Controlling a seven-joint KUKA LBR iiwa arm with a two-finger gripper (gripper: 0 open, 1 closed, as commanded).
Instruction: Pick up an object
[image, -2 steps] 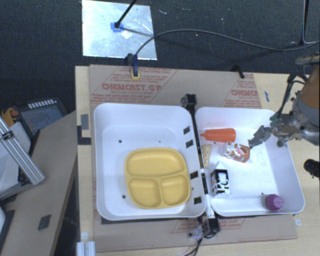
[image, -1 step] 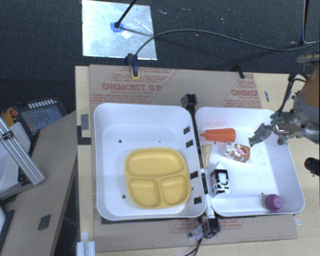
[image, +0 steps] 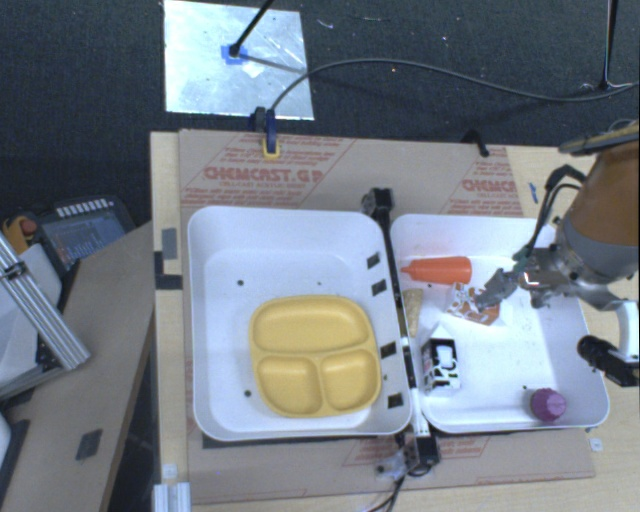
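Observation:
In the right bin (image: 560, 350) lie an orange carrot-shaped object (image: 437, 269), a small brown and white patterned object (image: 472, 306), a black and white object (image: 441, 364) and a purple object (image: 547, 404). My gripper (image: 497, 289) reaches in from the right and hangs low over the bin, its tip right at the upper right edge of the patterned object. Whether it touches that object is not clear. The grey arm with its orange band (image: 610, 200) rises behind it at the right edge.
The left bin (image: 220, 260) holds a yellow divided plate (image: 314, 354). A black clip (image: 380, 203) sits on the rim between the two bins. Cardboard (image: 330, 170) underlies both bins, and a cable runs across the dark floor behind.

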